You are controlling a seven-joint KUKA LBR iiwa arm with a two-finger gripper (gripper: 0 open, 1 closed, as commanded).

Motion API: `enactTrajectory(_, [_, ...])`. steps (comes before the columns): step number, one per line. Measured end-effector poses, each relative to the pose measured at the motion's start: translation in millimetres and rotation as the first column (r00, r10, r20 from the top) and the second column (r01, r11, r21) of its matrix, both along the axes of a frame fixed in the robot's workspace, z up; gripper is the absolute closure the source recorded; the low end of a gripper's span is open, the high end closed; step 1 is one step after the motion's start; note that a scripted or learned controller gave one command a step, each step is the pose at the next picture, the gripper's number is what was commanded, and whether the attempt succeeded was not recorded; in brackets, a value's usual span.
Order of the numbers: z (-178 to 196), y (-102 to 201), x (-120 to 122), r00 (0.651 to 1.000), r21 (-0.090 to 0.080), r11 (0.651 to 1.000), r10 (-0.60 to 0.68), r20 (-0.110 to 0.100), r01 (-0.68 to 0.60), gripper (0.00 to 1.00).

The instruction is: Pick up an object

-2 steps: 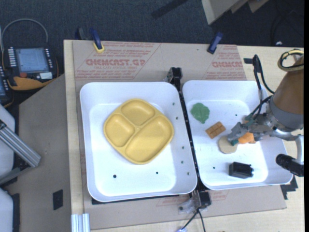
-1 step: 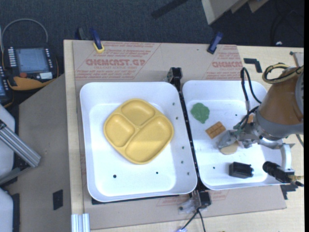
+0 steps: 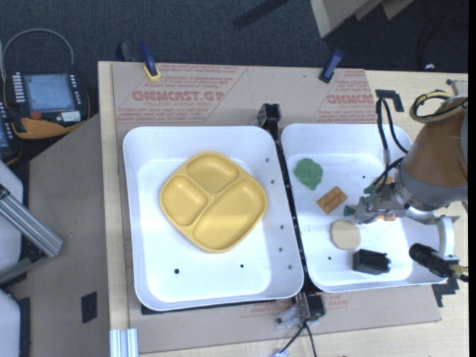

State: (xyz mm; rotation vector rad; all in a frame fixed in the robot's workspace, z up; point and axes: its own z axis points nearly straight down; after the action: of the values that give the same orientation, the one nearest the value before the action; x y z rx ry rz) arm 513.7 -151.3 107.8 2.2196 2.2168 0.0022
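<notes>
Beige disc [image 3: 345, 235] just beside tool [image 3: 370, 210], brown block [image 3: 331, 199] near; crowding risks nudging either aside instead of grasping. Tool opening: cannot tell.

My view cuts the arm [image 3: 440, 158] off at the right edge; behind the pincer [image 3: 366, 209] it hides part of the right bin's [image 3: 343, 168] rim.

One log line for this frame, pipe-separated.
gripper: over right bin, next to tan disc and brown block | grasp: unconfirmed | right bin also: green lump | left bin: yellow divided plate
</notes>
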Motion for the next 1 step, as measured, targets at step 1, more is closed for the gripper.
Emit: enactTrajectory(1, [49.0, 2.1, 10.6, 1.0, 0.0, 1.0, 0.003, 0.002, -0.003, 1.0])
